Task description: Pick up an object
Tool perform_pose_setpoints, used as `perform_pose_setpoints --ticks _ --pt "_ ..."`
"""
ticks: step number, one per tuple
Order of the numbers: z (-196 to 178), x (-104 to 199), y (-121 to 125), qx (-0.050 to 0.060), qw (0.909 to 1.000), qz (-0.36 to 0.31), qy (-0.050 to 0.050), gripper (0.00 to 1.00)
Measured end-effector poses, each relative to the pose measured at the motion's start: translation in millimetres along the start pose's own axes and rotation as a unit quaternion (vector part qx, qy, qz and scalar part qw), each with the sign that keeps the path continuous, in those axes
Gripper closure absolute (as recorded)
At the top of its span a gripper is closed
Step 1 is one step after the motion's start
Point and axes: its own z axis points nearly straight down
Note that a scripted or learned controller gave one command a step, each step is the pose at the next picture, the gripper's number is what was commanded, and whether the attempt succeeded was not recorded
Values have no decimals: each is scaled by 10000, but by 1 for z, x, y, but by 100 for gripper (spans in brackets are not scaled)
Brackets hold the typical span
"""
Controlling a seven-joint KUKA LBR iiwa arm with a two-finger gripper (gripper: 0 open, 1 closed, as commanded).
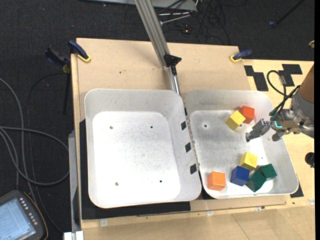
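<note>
The counter [150, 64] carries two white bins side by side. The left bin [100, 104] holds no blocks. The right bin [210, 134] holds seven blocks in two groups. The arm [305, 104] reaches in from the right, and its pincer [257, 131] hangs over the right part of the right bin, between the groups.

Far group: a yellow block [235, 120] touching an orange-red block [247, 113]. Near group: a second yellow block [248, 160], a blue block [240, 176], two green blocks [262, 176] pressed together, and an orange block [216, 180] standing slightly apart to the left.

The pincer fingers appear spread apart, with nothing between them (the view is small, so this is a judgement).

Recommended target: the far yellow block, the nearest to the pincer. It is roughly cubic, with no long axis, and sits turned at an angle to the bin walls. Align the fingers with two opposite flat faces, avoid the orange-red neighbour, then descend straight before closing.
</note>
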Motion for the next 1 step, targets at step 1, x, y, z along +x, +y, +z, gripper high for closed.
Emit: perform_pose_setpoints --ticks 1 --pt "63 1 4 27 10000 5 7 0"
